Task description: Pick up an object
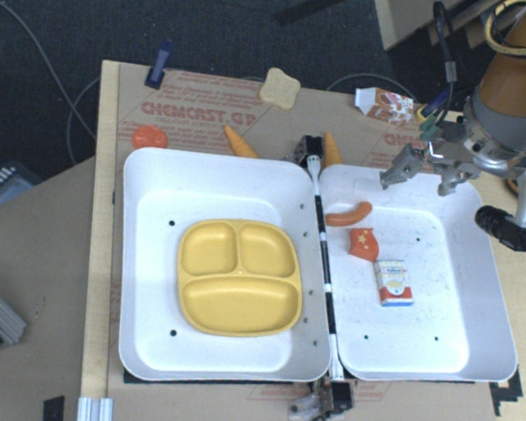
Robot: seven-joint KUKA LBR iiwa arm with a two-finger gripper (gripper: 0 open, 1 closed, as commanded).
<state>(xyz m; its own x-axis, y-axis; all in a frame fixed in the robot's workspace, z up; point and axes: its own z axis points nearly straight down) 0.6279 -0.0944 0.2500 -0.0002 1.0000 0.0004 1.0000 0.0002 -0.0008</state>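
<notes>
1. Yellow divided plate point(236, 277), in left bin point(142, 238).
2. Bread slice point(280, 88), blue marker point(158, 63), orange disc point(149, 136), small carton point(385, 105): on table point(124, 104), behind the bins.

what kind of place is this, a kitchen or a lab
Likely a robot lab bench, not a kitchen: the claw hangs over the right white bin, toy foods like a sausage sit inside, and cables trail about.
</notes>
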